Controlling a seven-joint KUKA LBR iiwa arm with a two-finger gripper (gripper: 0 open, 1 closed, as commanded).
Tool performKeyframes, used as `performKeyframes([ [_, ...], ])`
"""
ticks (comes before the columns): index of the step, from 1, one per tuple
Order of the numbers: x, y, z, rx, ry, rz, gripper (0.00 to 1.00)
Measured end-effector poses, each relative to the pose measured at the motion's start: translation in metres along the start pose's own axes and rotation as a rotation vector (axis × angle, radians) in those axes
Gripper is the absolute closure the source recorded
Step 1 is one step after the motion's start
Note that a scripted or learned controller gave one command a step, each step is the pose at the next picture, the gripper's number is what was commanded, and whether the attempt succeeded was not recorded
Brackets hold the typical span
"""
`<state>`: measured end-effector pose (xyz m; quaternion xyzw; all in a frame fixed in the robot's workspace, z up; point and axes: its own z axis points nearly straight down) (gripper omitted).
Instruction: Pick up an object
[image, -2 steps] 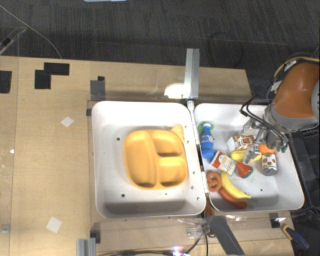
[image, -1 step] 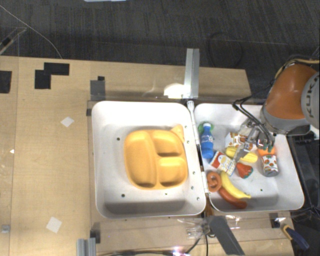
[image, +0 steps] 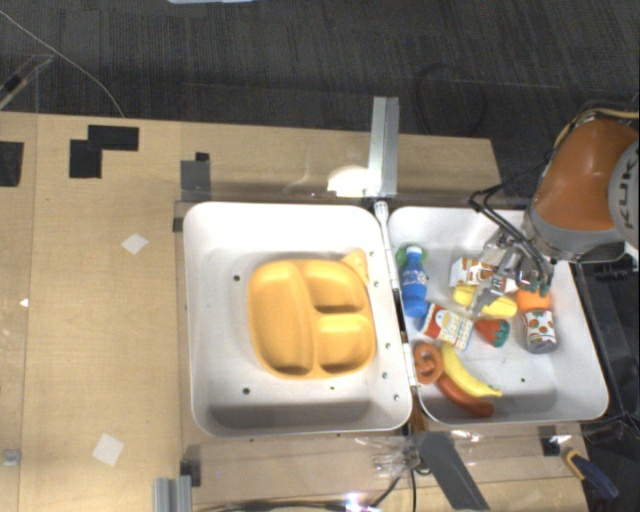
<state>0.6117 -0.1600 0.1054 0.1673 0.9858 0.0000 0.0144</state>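
1. A banana (image: 468, 374) lies nearest the camera, below-left of the gripper (image: 497, 283), touching a red sausage (image: 462, 393).
2. The gripper hangs over the right bin (image: 580, 390), above a yellow toy (image: 483, 302); its spread is hard to judge, so I cannot tell.
3. A blue bottle (image: 412, 282) lies to its left.
4. Farther left, a yellow tray (image: 308, 318) fills the left bin (image: 215, 300).

A yellow compartment tray (image: 308, 318) lies in the middle of the left white bin (image: 215, 250). At 12 o'clock, a grey metal post (image: 384, 145) stands between the two bins. The wooden bench (image: 90, 330) carries black marks (image: 98, 146) at 10 o'clock.
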Motion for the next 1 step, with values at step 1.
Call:
performKeyframes([
  [1, -0.0023, 0.0451, -0.0766, -0.001, 0.011, -0.054, 1.0],
])
